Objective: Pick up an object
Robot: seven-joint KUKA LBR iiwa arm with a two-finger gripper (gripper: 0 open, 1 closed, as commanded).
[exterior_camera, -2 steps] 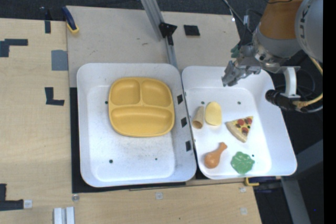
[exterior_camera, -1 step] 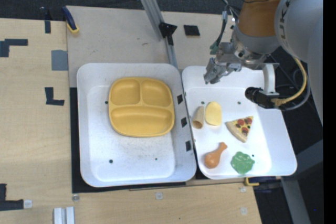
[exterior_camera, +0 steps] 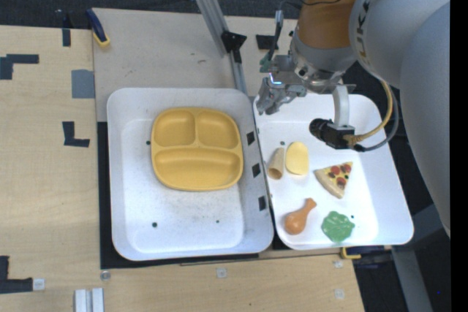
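Note:
My gripper [exterior_camera: 269, 100] hangs over the far left corner of the right bin [exterior_camera: 369, 234], under the orange wrist band. Nothing shows between its fingers. Several toy foods lie in the right bin nearer the front: a pale yellow piece [exterior_camera: 297, 158], a tan cone-shaped piece [exterior_camera: 276, 163] beside it, a pizza slice [exterior_camera: 336, 178], an orange drumstick [exterior_camera: 299, 216] and a green leafy piece [exterior_camera: 337, 226]. All of them sit well in front of the gripper, apart from it.
The left bin [exterior_camera: 131, 230] holds a yellow divided plate [exterior_camera: 196, 148]. A metal pole [exterior_camera: 208, 0] slants up from between the bins at the back. The grey arm fills the upper right. A black cable fitting [exterior_camera: 330, 132] hangs over the right bin.

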